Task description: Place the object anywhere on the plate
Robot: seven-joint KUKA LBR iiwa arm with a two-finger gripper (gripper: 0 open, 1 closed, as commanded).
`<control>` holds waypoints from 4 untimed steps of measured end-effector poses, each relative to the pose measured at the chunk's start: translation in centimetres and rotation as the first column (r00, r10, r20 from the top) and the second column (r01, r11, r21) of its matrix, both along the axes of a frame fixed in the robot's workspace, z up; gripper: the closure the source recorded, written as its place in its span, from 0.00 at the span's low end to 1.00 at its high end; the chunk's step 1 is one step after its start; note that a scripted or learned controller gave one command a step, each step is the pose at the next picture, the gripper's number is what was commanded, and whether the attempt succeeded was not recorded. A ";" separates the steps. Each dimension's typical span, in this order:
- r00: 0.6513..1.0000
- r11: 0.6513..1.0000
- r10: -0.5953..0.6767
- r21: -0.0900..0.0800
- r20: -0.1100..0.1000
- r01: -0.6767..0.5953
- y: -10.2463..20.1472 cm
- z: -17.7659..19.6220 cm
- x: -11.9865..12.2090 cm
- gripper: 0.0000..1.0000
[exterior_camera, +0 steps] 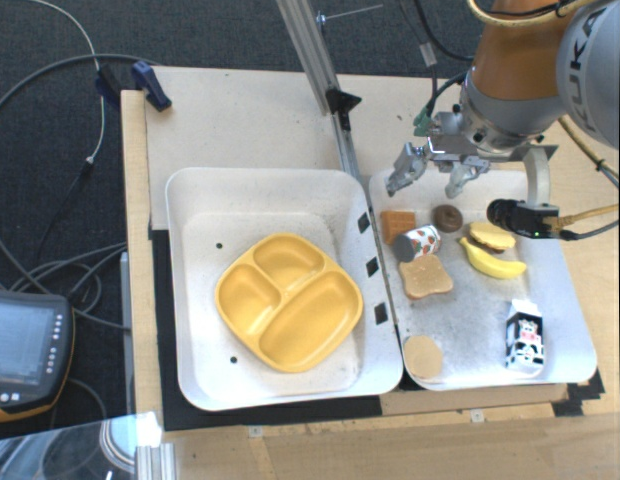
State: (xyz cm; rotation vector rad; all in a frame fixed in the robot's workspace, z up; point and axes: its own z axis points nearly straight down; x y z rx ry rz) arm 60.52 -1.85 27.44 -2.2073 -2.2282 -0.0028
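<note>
A yellow three-compartment plate [289, 301] lies in the left bin [190, 198] with nothing on it. My gripper [433, 176] hangs open over the far end of the right bin [575, 338], its two fingers spread and nothing between them. Just below it sit an orange block [395, 224], a small white cup with red print [420, 241] and a brown chocolate doughnut [448, 218]. A slice of toast [426, 278] lies nearer the front.
The right bin also holds a banana [493, 261], a burger-like bun [489, 236], a round cracker [424, 357] and a cow-print milk carton [525, 341]. A metal rail [315, 53] slants down between the bins. A blue clamp [150, 85] sits at the bench's far left.
</note>
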 end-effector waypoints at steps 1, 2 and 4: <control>1.000 1.000 -0.001 -0.001 -0.007 0.001 7.3 -6.5 -1.9 0.00; 1.000 1.000 -0.009 -0.002 0.003 0.009 6.8 -5.0 -1.6 1.00; 1.000 1.000 -0.010 -0.004 0.003 0.010 6.4 -8.2 0.5 0.00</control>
